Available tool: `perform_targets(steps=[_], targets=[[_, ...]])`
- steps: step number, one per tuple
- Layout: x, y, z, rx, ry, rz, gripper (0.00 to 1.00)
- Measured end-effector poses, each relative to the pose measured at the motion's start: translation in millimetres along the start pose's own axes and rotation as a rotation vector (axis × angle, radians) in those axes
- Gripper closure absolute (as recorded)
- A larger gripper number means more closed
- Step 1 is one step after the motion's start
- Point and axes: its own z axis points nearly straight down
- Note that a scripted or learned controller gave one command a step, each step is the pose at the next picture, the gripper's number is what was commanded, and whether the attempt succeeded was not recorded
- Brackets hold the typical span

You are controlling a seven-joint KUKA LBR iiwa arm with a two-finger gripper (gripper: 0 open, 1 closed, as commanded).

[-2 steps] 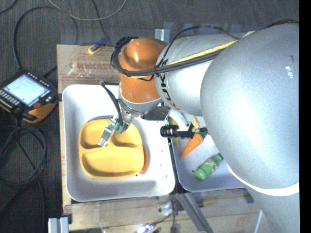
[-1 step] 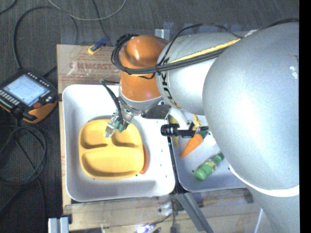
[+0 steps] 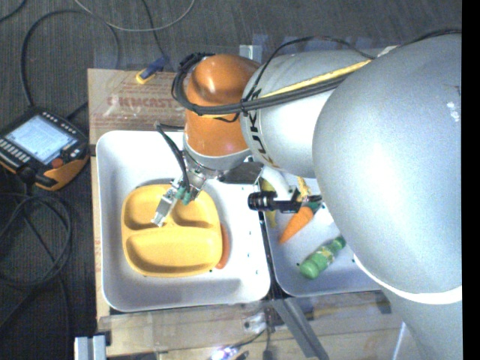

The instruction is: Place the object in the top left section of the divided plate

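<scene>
While the end effector (image 3: 171,203) hovers over the yellow divided plate (image 3: 174,255), its grip unreadable, an orange carrot (image 3: 295,226) lies, apparently tapered, in the right bin (image 3: 289,276).

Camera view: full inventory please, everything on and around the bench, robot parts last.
Shallow white plastic bins: 2, white, side by side on the bench.
Yellow divided plastic plate: 1, yellow, three sections, in the left bin.
Orange toy carrot: 1, orange, in the right bin near its left wall.
Green toy bottle: 1, green, in the right bin, below the carrot in the image.
Wooden bench board: 1, light brown, under the bins.
Handheld pendant with screen: 1, black and orange, on the floor left of the bench.
Black cables: several, on the dark floor.
Grey robot arm with orange band: 1, reaching in from the right.
End effector: 1, over the plate's upper sections.
</scene>
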Motion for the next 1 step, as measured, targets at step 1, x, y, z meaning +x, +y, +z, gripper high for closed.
perform_targets(steps=[1], targets=[[0.1,0.7,-7.2,-0.001,0.004,0.001,1.00]])
